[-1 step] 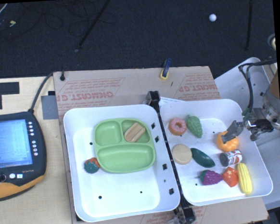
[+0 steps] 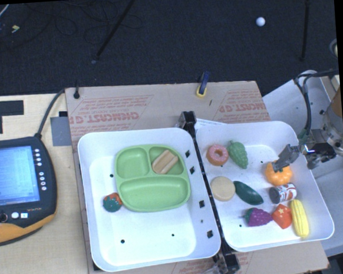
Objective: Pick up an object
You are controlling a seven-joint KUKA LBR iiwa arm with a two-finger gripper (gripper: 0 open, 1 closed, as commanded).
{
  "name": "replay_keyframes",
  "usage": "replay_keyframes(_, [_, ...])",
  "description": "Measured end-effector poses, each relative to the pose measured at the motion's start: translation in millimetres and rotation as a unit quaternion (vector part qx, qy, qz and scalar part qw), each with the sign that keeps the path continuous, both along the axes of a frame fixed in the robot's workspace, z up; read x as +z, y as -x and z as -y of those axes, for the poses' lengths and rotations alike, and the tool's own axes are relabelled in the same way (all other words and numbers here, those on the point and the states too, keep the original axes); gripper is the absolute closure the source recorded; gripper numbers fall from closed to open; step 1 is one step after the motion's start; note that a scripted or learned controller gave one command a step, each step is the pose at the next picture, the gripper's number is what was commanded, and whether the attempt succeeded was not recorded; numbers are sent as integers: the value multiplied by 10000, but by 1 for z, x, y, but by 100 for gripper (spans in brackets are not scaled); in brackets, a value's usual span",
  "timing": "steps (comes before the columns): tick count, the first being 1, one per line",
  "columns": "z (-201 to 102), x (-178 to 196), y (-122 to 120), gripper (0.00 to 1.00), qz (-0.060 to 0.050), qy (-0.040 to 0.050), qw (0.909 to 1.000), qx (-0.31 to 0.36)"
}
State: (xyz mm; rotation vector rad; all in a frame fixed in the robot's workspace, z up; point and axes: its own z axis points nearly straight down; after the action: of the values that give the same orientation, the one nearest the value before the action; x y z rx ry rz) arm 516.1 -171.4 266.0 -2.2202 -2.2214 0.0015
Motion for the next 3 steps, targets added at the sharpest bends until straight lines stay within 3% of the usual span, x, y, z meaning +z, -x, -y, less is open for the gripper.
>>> replay_keyframes(2, [0,-126,3,0,-41,-18,10000,2])
replay_keyframes(3, [3,-146,-4,0,113,40,9999,1])
